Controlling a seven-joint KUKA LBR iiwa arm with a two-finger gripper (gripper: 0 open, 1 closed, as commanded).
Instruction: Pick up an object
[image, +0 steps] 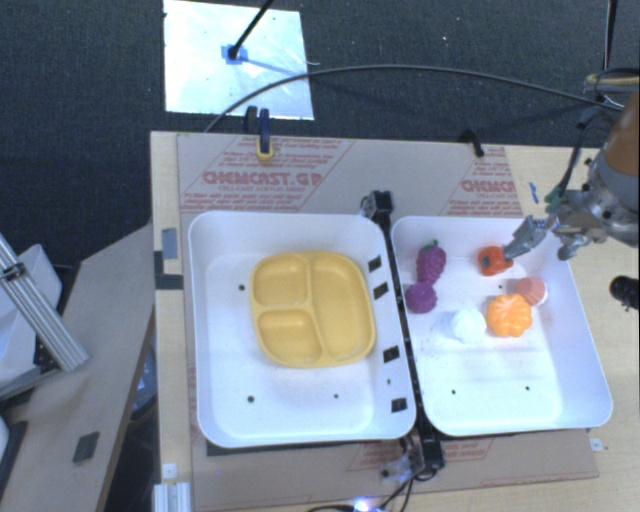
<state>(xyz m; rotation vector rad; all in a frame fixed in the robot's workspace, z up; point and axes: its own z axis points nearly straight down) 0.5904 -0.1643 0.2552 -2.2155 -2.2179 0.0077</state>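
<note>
From the camera above the bench (300, 160), my hand (545, 240) comes in from the right and hangs over the upper right corner of the right bin (560, 400). My two fingers stand apart: one finger (523, 240) slants down toward the small orange-red toy with a green stem (491, 261) and its tip is just beside it, though I cannot tell whether it touches; the other finger lies farther right, near the bin's rim. Nothing sits between them.

In the same bin, a bunch of purple grapes (431, 262) lies near the dividing wall, with a second purple piece (421, 297) just below it. An orange pumpkin-shaped toy (509, 315) rests in the middle, a pale pink round piece (532, 290) touches its upper right, and a white lump (466, 325) lies just beside its left.

The left bin (230, 400) holds a yellow divided plate (305, 307) with three compartments, lying flat near the centre. Black clips (390, 352) line the wall where the two bins meet. A blue-and-yellow clamp (263, 132) grips the far edge of the bench.
</note>
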